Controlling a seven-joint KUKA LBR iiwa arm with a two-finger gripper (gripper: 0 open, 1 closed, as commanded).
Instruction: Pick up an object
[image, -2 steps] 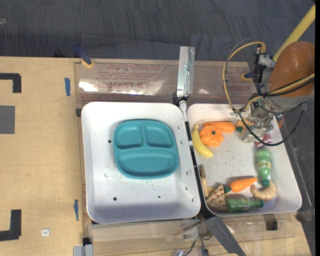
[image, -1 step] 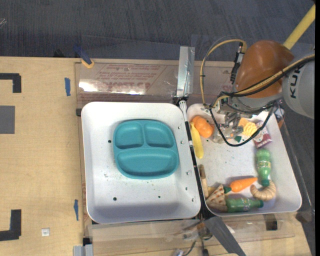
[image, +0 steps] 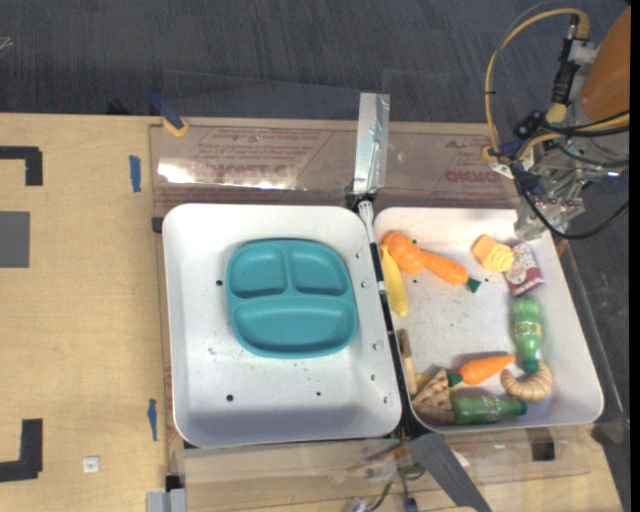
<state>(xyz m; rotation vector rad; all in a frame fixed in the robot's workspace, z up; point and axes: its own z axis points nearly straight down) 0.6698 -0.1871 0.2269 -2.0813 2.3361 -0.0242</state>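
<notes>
The right bin (image: 585, 340) holds several toy foods. A long orange carrot (image: 425, 260) lies near its far left, beside a yellow banana (image: 396, 288) along the left wall. A yellow chunk (image: 492, 252) and a pink packet (image: 524, 270) sit at the far right. Below them are a green bottle (image: 527, 330), a small carrot (image: 483, 368), a tan ring (image: 528, 385), a dark green bottle (image: 485, 407) and a tan wedge (image: 432, 392). My gripper (image: 545, 205) hangs above the bin's far right corner, just above the pink packet, with nothing visibly held.
The left bin (image: 190, 330) bears a teal divided plate (image: 292, 297). A metal strip (image: 370, 145) stands behind the wall between the bins. Yellow and black cables (image: 520, 100) loop by the wrist. Wooden bench surface (image: 70, 300) spreads to the left.
</notes>
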